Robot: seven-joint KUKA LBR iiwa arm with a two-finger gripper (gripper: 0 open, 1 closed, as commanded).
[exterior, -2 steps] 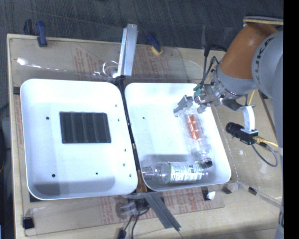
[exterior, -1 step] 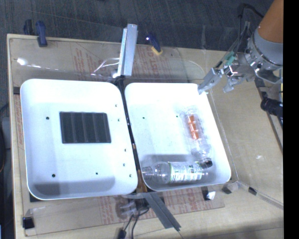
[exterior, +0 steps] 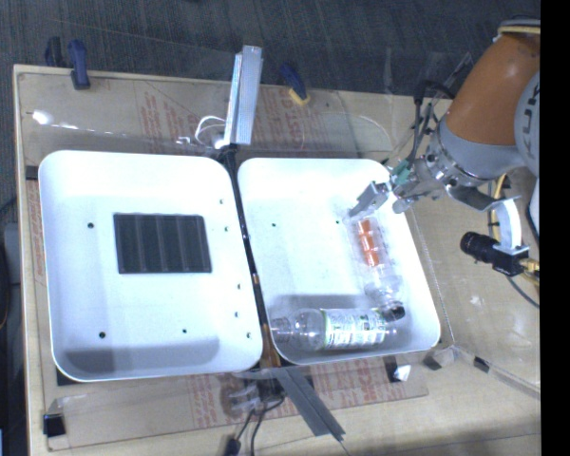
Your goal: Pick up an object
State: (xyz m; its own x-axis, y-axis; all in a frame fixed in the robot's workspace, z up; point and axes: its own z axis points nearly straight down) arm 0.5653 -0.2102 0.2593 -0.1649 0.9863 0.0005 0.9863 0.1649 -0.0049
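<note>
In the right bin (exterior: 294, 207) lie two clear plastic bottles. One bottle with an orange label (exterior: 372, 252) runs along the bin's right wall, its dark cap toward the front. The other clear bottle (exterior: 334, 328) lies on its side across the front, cap to the right. A dark ribbed rectangular block (exterior: 161, 243) lies flat in the left bin (exterior: 76, 321). My gripper (exterior: 385, 198) hangs over the back right corner of the right bin, just above the top end of the orange-label bottle. I cannot make out anything held in it.
A grey upright bar (exterior: 243, 95) stands behind the seam between the two bins. Blue clamps (exterior: 77, 63) sit on the bench's back edge. The arm's orange band (exterior: 494, 88) rises at the right, outside the bin.
</note>
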